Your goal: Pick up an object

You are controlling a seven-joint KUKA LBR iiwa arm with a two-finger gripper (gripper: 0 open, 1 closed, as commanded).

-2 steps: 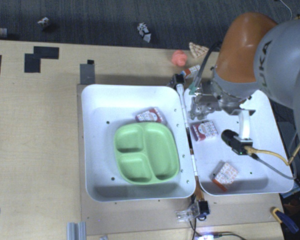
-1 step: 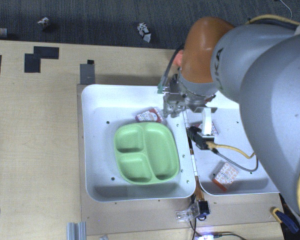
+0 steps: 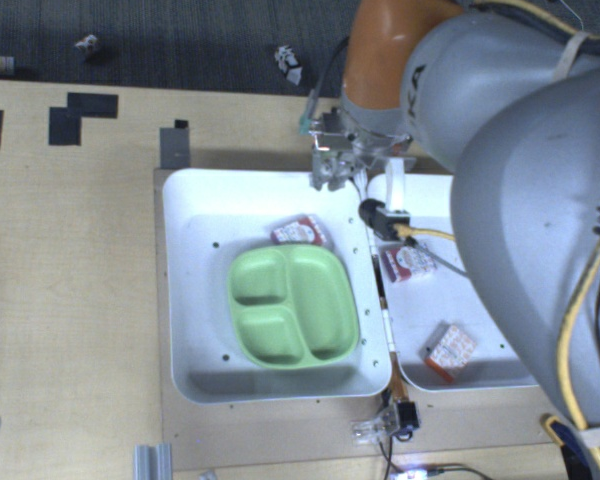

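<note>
Grey arm casing (image 3: 540,218) looms closest, while the gripper (image 3: 332,173) hangs at the left bin's (image 3: 195,298) far rim, whether spread or pressed together I cannot tell. For a clean pick, descend squarely onto the red-and-white packet (image 3: 300,232) beside the green divided tray (image 3: 292,305). Packet printing is unreadable.

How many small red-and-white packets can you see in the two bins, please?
3: one packet in the left bin behind the green tray; two in the right bin, near and far. The arm may hide more.
</note>
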